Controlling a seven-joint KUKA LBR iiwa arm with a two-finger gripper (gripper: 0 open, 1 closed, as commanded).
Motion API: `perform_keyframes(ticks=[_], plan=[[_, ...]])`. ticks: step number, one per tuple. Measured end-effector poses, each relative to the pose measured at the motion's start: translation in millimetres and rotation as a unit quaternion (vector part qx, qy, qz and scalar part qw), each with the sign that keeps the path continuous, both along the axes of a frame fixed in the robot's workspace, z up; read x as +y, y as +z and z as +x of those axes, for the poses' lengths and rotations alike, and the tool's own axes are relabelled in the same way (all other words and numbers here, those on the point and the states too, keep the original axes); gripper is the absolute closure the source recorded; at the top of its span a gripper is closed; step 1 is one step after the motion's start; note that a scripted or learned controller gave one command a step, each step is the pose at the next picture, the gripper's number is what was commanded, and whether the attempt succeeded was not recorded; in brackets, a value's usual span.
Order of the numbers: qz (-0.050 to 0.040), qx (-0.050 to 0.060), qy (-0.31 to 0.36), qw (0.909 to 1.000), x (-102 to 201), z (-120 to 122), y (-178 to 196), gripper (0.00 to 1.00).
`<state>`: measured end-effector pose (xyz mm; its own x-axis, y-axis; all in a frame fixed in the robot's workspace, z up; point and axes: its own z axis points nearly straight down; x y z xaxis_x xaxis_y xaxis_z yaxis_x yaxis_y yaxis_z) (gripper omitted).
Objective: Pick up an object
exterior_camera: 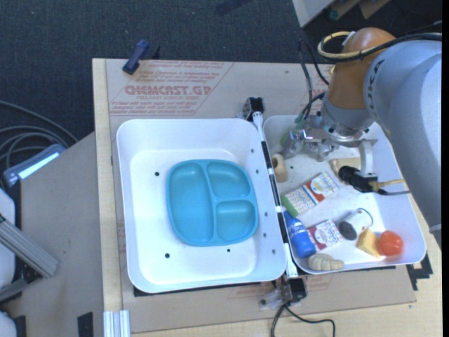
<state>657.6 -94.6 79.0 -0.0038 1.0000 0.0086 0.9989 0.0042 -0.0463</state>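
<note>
With the gripper (309, 140) low at the right bin's (414, 248) upper-left corner, jaws' state untellable, it could close on nothing against the wall.

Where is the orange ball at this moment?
The orange ball lies in the right bin, near its front right corner, just right of a yellow piece.

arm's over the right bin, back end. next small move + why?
Probably a short descent where it is. The claw hangs over the far left part of the right bin, with a small green object beside it. Nothing shows between its fingers, and the other items, such as the orange ball, lie nearer the camera.
</note>
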Motion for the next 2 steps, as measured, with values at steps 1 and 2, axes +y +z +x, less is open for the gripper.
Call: perform_keyframes(ticks=[1,2], plan=[[-0.0009,0.0,0.0,1.0,2.6,0.1,0.1,0.0],[-0.0007,-0.001,0.0,1.0,2.4,0.2,0.1,0.0]])
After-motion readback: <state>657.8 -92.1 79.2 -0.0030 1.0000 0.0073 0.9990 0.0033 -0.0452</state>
